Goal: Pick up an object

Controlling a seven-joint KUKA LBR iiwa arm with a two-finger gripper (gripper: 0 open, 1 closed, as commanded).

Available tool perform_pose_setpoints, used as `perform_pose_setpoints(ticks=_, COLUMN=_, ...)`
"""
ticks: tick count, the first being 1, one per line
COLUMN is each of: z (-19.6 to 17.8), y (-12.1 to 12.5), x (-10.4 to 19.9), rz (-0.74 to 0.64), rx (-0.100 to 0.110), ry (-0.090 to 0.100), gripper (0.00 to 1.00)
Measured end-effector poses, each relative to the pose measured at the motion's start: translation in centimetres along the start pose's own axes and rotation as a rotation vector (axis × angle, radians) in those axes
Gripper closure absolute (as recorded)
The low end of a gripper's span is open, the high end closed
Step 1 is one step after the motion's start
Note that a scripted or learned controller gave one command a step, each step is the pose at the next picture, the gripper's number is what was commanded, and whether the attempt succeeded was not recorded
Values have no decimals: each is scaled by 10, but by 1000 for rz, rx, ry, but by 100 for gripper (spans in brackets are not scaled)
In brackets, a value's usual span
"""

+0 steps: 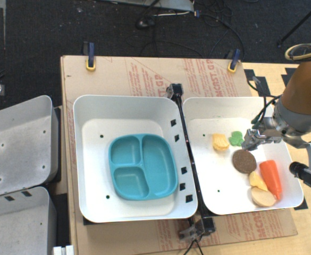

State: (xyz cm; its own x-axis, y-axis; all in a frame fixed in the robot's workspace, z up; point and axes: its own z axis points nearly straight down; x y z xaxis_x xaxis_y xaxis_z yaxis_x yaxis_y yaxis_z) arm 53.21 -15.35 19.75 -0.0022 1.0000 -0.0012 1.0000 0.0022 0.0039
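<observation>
A: Which object is the arm after? The nearest candidates sit in the right bin point(208, 203), at the right of the frame: a green piece point(236, 138) and a yellow piece point(220, 142) side by side, and below them a dark brown disc point(244, 161).

B: The gripper point(252, 138) hangs just right of the green piece and just above the disc — so one of those two seems the likely target. Nothing can be seen between its fingers. Whether they stand wide or narrow cannot be told from this slanted view; the metal there is too small and cluttered.

A: How should the pick go?

B: The objects lie close together, so the arm would do best to come straight down over a single piece, clear of its neighbours, and close on the narrow sides. The disc is flat and low; a grip on it might slip. The green piece looks chunkier and probably easier.

A: What else is in that bin?

B: Toward the lower right, an orange carrot point(272, 178), a pale yellow wedge point(258, 181) touching it, and a tan round piece point(262, 196) below them.

A: And the left bin point(91, 142)?

B: It holds a teal divided plate point(142, 167) with three compartments — nothing in any of them.
</observation>
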Motion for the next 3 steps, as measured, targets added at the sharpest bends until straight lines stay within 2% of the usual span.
perform_pose_setpoints(ticks=1, z=-53, y=2, x=0, rz=-1, rx=-2, ry=-1, gripper=100)
perform_pose_setpoints(ticks=3, z=-60, y=30, x=92, rz=-6, rx=2, ry=2, gripper=100)
